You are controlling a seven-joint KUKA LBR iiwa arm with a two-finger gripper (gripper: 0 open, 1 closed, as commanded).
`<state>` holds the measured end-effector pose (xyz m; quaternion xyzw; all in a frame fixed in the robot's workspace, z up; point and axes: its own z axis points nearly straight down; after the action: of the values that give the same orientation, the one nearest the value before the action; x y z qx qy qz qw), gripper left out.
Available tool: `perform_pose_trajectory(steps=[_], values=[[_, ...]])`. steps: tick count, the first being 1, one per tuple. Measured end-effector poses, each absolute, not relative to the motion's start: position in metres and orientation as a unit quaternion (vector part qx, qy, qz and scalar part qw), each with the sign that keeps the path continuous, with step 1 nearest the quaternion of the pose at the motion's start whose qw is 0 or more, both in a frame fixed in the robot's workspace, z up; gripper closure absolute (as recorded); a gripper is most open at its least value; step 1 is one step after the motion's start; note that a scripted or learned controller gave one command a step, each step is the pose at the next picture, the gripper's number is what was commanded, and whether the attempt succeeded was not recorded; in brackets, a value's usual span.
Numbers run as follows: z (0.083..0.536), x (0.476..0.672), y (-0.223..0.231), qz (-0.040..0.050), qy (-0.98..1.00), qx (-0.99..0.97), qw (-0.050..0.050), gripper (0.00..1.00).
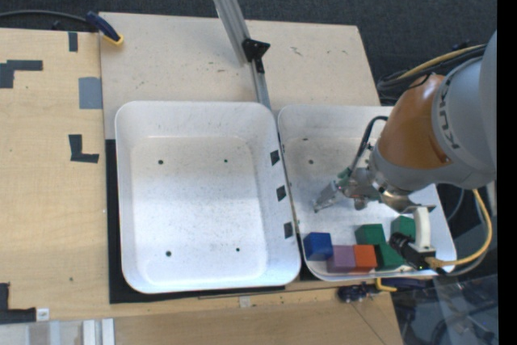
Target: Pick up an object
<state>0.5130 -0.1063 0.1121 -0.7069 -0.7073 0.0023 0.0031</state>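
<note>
While the blue block, purple block, orange block and green block lie just below the pincer in the right bin, its fingers look spread and hold nothing; I judge the pick not yet made.

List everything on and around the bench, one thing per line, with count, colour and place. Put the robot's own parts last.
left bin: one, white, middle of the bench.
right bin: one, white, beside the left bin, under the arm.
blue block: one, blue, near edge of the right bin.
purple block: one, purple, right of the blue block.
orange block: one, orange, beside the purple block.
green blocks: at least two, green, behind and right of the orange block.
metal rail: one, grey, slanting from the top edge to between the bins.
clamp: one, blue and yellow, bench's far left corner.
arm: one, grey with orange band, entering from the right.
gripper: one, grey, low over the right bin.
</note>
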Motion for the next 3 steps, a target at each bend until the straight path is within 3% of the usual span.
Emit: perform_pose_trajectory(steps=[1, 3], values=[[0.124, 0.514, -0.106, 0.001, -0.708, -0.706, 0.002, 1.0], [0.211, 0.524, -0.101, -0.001, -0.708, -0.706, -0.001, 1.0]])
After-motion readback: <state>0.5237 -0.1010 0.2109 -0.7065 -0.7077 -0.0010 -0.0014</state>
